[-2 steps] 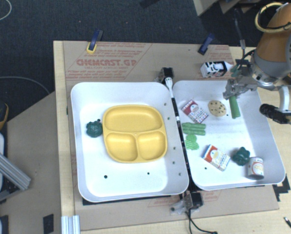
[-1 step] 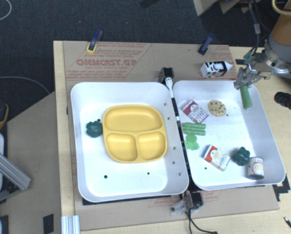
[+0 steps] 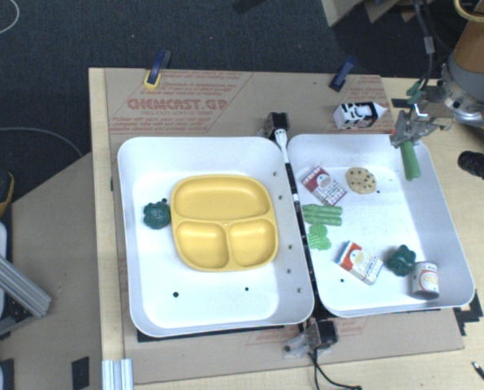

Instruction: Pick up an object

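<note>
Camera view looks down on two white bins. At two o'clock of the right bin (image 3: 449, 234), the gripper (image 3: 409, 140) hangs over the far rim, its fingers clamped on a slim green stick (image 3: 410, 162) that dangles upright above the bin floor. Below it lie a cookie (image 3: 360, 179), a red-and-white packet (image 3: 324, 185), green bean pods (image 3: 320, 222), a small carton (image 3: 359, 262), a dark green broccoli piece (image 3: 401, 260) and a little can (image 3: 425, 279) at five o'clock. The left bin (image 3: 136, 218) bears a yellow divided tray (image 3: 224, 220), with another broccoli piece (image 3: 156, 214) at its nine o'clock.
</note>
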`<action>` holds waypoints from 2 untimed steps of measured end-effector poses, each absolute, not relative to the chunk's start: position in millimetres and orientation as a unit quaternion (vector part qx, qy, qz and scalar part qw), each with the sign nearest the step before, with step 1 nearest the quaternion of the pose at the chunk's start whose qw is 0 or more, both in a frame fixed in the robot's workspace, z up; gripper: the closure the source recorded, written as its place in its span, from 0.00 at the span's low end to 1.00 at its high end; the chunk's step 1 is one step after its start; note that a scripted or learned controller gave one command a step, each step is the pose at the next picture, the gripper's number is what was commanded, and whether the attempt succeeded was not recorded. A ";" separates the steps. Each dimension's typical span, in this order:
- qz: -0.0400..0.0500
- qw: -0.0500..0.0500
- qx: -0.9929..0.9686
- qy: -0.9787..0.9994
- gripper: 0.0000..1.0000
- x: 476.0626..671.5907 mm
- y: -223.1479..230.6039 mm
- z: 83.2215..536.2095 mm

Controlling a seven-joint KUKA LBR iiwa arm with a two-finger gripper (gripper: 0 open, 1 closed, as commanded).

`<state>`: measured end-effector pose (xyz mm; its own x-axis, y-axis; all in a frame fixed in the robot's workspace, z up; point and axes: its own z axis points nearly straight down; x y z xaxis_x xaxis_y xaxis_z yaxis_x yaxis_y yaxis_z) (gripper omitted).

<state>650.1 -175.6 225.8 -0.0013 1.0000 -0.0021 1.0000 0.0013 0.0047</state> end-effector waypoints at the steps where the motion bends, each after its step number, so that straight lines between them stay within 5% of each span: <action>1: 0.000 -0.001 0.705 0.709 1.00 633.8 -122.8 234.0; 2: 0.000 -0.002 0.705 0.709 1.00 633.9 -63.5 223.3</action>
